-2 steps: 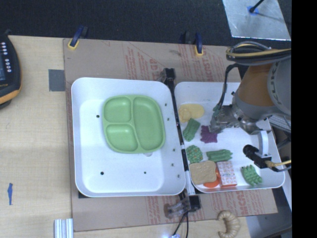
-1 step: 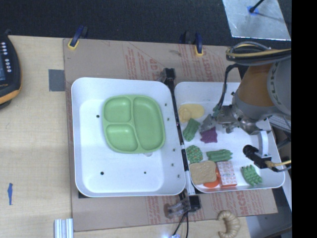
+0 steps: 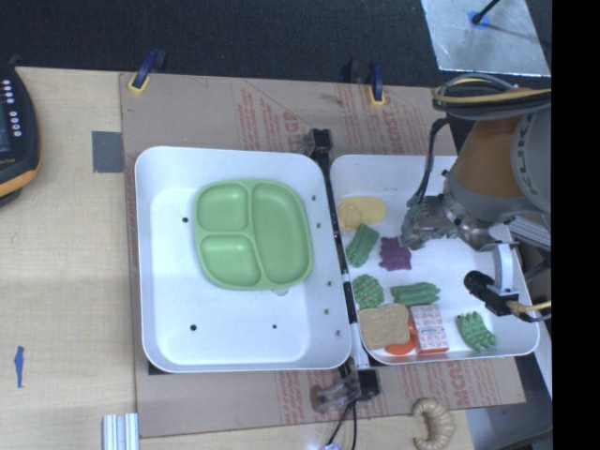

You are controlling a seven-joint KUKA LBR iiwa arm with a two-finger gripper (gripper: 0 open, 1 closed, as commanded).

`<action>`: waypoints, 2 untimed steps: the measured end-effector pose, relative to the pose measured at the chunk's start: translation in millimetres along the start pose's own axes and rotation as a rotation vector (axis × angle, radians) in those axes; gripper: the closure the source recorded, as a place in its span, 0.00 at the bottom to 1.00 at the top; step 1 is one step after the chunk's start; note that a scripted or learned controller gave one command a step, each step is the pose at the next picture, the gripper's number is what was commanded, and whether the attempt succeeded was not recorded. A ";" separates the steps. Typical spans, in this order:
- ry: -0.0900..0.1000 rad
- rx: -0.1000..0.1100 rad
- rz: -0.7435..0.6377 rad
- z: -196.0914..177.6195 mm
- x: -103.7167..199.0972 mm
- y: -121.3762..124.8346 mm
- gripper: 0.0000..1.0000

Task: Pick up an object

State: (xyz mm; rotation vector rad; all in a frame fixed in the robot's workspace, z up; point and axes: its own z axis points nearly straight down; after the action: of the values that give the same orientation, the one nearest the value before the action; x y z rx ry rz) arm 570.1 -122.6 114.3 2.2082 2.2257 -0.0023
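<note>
The right bin (image 3: 441, 169) holds several toy foods. Among them are a yellow piece (image 3: 361, 212), a dark green pickle (image 3: 362, 244), a purple bunch of grapes (image 3: 395, 255), a green leafy piece (image 3: 367, 291) and green beans (image 3: 415, 293). At the front lie a slice of toast (image 3: 385, 324), a red and white carton (image 3: 429, 328) and a green pod (image 3: 476, 331). My gripper (image 3: 419, 225) hangs low in this bin, just right of and above the grapes, beside the yellow piece. Nothing visible is held in it.
The left bin (image 3: 169, 326) holds a light green divided plate (image 3: 254, 233). The grey arm with its orange band (image 3: 487, 162) covers the right bin's far right part. A black part (image 3: 487, 293) juts over the bin's right side. Clamps (image 3: 376, 87) pin the cardboard sheet.
</note>
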 end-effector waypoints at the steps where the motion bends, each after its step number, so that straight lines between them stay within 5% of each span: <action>1: 0.000 0.001 -0.001 0.4 0.2 -0.1 0.00; 2: 0.006 0.010 0.003 23.7 9.0 -7.3 0.00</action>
State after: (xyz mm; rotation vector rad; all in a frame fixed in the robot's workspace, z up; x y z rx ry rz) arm 562.8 -113.7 90.6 2.2195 2.2307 -0.0065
